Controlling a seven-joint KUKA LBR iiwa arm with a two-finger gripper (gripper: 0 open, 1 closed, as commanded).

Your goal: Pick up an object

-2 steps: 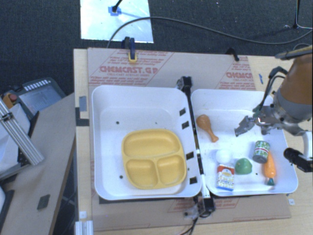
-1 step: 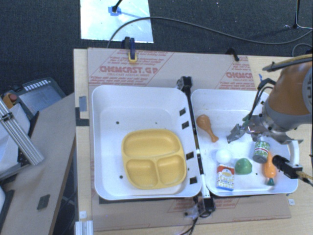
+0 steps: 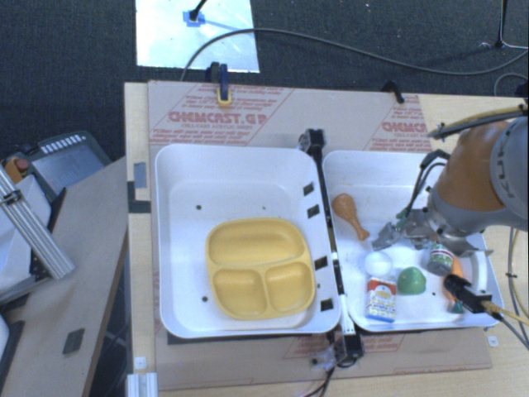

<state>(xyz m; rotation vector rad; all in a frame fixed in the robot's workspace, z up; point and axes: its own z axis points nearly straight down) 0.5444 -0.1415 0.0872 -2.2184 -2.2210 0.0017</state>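
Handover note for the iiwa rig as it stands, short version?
Claw: low in the right bin, above the white egg; nothing seen between its fingers.
Right bin also has a toy drumstick, green ball, small carton and a jar.
Left bin: yellow divided tray.
Done: none lifted.
Left: grasp one object and raise it.

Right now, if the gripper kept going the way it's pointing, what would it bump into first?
Probably the white egg. The gripper points down and toward the left in the right bin, and the egg lies just below its tip. Depth is hard to judge, so it might touch the bin floor beside it instead.
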